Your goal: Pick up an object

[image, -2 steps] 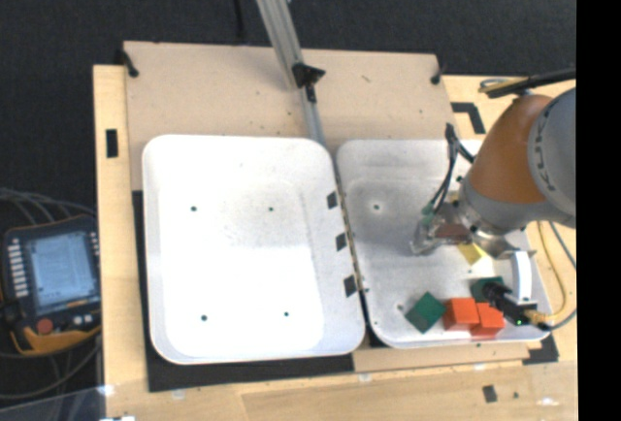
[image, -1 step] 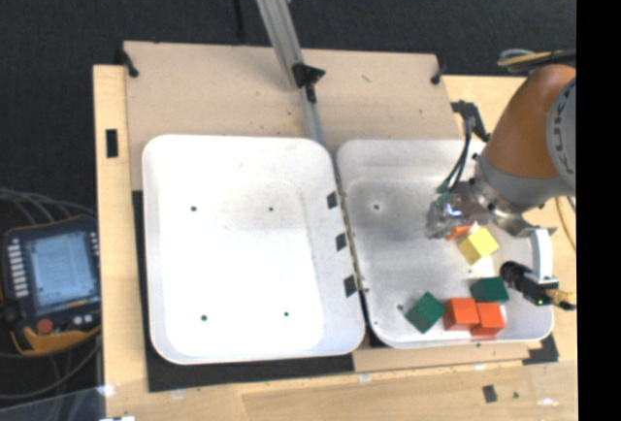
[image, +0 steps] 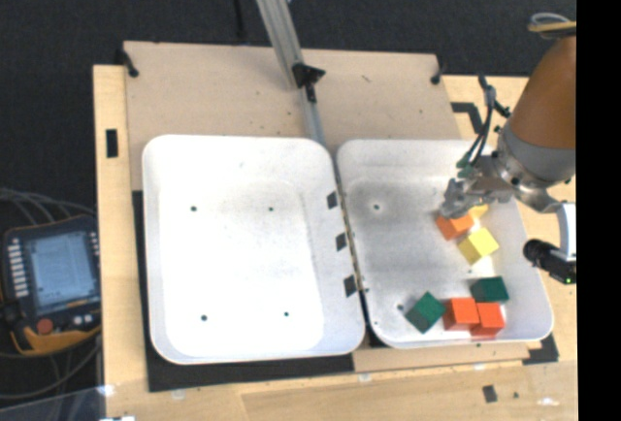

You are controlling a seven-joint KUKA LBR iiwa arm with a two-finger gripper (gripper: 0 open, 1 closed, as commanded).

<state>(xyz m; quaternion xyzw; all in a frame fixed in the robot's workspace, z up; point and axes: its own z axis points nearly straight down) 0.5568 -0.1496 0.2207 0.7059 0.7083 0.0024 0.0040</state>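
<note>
The grey arm (image: 543, 128) with its orange band reaches in from the right over the right bin (image: 388, 312), and its claw (image: 458, 206) hangs low over that bin's upper right part, just above an orange block (image: 452, 226). The claw's tip is so close to that block that it may be touching its top, but whether the fingers are spread or closed around it cannot be made out from this angle, and nothing is plainly seen between them. Just beside the orange block, toward the lower right, lies a yellow block (image: 477, 244), tilted at a corner-on angle; the two sit touching or very nearly so. Further down, near the bin's front edge, a second cluster rests: a dark green block (image: 424, 311) on the left, an orange block pair (image: 474, 314) right beside it, and another green block (image: 490, 289) just above the orange ones. The left bin (image: 175, 215) sits beside the right one, their inner edges meeting along a row of small dark clips. Both bins rest on the pale bench (image: 112, 244). A slanted metal pole (image: 272, 7) rises behind them, and a handheld control pad (image: 50, 278) with a screen lies off the bench to the far left.
</note>
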